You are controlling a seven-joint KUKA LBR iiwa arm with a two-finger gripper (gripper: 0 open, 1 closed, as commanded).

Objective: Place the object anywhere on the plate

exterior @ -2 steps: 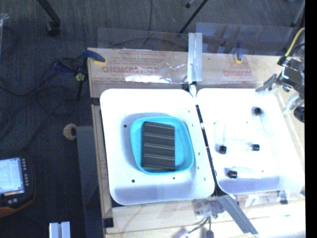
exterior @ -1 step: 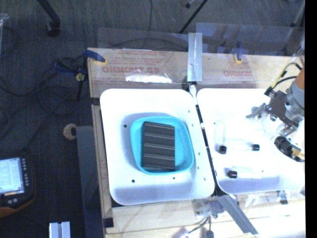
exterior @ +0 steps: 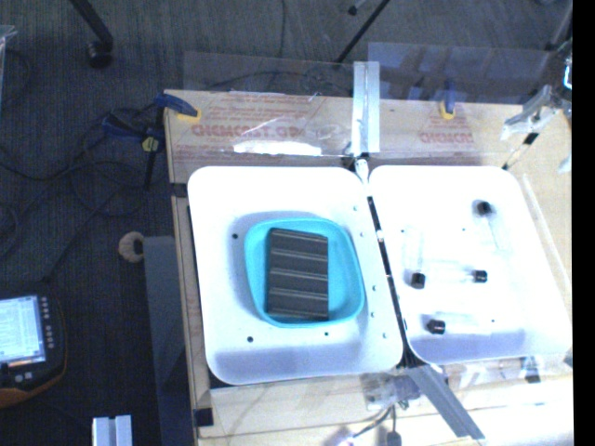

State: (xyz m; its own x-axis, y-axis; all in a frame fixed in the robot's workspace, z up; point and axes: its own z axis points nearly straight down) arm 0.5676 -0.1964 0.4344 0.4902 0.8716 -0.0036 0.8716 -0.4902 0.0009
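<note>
Cardboard-topped bench. Two shallow white plastic bins with rounded corners: left bin, right bin. Left bin holds a glossy cyan plate, a rounded rectangle. The dark grey slab lies flat at the plate's centre, its long axis running near-to-far and its ridges crosswise. Right bin holds small clear tubes with black caps. Pale metal gripper at the upper right edge; cannot tell whether the claw is open or closed.

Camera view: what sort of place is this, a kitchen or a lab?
Most likely a robotics lab: two white bins fixed on a wooden bench, cables across the carpet, and a handheld control pendant nearby.
</note>
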